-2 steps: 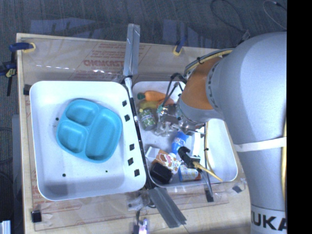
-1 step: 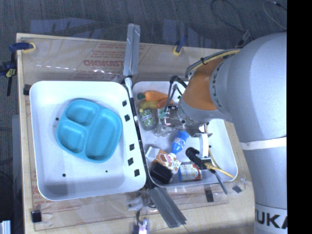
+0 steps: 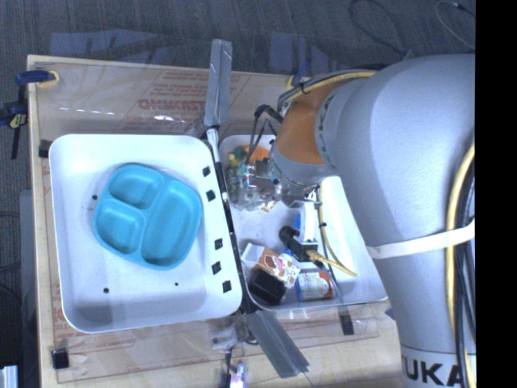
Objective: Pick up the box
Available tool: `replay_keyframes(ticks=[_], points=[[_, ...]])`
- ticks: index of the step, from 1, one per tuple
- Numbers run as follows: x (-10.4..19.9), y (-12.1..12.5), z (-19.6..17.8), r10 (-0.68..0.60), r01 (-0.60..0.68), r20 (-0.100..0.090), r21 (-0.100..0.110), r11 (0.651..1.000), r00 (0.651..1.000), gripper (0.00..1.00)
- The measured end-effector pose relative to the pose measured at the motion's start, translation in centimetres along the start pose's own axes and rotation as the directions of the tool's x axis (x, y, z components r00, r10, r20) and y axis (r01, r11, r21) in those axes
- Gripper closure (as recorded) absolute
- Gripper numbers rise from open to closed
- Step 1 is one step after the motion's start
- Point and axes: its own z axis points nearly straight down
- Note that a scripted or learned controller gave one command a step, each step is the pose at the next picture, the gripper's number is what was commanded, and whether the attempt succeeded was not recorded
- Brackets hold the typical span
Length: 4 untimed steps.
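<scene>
A small box (image 3: pixel 280 267) with an orange, red and white print lies tilted near the front of the right bin (image 3: pixel 355 225). My gripper (image 3: pixel 249 186) hangs low over the far left part of that bin, against the wall shared with the left bin. It is well behind the box and apart from it. Nothing shows clearly between its fingers, and the wrist and the big grey arm hide much of the bin's right side.
A black object (image 3: pixel 266 286) lies in front of the box, and a blue and red packet (image 3: pixel 316 286) lies on its right. Small green and orange things (image 3: pixel 237 160) sit at the bin's far corner. The left bin (image 3: pixel 77 289) holds a blue divided plate (image 3: pixel 149 215).
</scene>
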Motion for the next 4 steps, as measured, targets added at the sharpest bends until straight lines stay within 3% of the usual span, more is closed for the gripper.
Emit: replay_keyframes(ticks=[1, 2, 3, 4], points=[[-6.4, -6.0, 0.0, 0.057, -0.057, 0.001, 0.000, 0.998, 0.998, 0.00], [-10.2, -5.9, -0.5, 0.147, -0.147, 0.001, -0.002, 0.989, 0.989, 0.00], [-7.5, -6.6, 0.0, 0.297, -0.297, -0.001, 0.002, 0.955, 0.955, 0.00], [-10.1, -0.8, 0.0, 0.396, -0.396, -0.001, 0.000, 0.918, 0.918, 0.00]])
